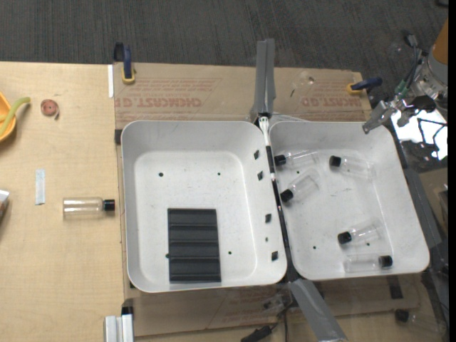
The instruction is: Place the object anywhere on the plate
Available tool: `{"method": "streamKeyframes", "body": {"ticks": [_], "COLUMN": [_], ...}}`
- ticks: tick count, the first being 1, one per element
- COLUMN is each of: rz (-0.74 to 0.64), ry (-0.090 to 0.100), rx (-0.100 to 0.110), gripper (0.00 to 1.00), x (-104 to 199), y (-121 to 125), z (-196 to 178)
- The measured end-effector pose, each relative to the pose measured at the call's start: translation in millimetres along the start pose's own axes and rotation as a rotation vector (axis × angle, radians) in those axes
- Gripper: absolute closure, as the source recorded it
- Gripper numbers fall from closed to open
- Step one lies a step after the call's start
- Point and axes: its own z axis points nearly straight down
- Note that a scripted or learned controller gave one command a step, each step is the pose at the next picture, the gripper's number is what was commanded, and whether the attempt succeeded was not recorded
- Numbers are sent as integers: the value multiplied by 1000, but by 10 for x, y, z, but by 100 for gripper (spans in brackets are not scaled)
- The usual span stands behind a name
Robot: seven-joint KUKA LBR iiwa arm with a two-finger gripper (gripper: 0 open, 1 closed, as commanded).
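Note:
A dark ridged rectangular plate (192, 246) lies flat in the left bin (142, 148), towards its near side. Several clear small bottles with black caps lie in the right bin (406, 212): two near its left wall (297, 159) (299, 188), one at the back (350, 165), and two at the near right (360, 234) (365, 263). My gripper (382, 117) hangs at the far right corner of the right bin, above its rim and apart from every bottle. Nothing shows in it.
Another clear bottle (87, 206) lies on the wooden bench left of the bins. A yellow object (7, 116) and a small pink disc (48, 107) sit at the far left. Blue clamps (122, 54) (363, 86) hold the cardboard behind the bins.

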Motion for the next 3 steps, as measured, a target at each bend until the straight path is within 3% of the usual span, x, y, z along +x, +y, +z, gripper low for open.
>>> {"method": "streamKeyframes", "body": {"ticks": [1, 2, 3], "rz": [-136, 262, 724], "ry": [1, 2, 0], "rx": [2, 5, 7], "gripper": [0, 0, 0], "x": [17, 620, 173], "y": [-51, 130, -626], "z": [-2207, -2195, -2201]}}
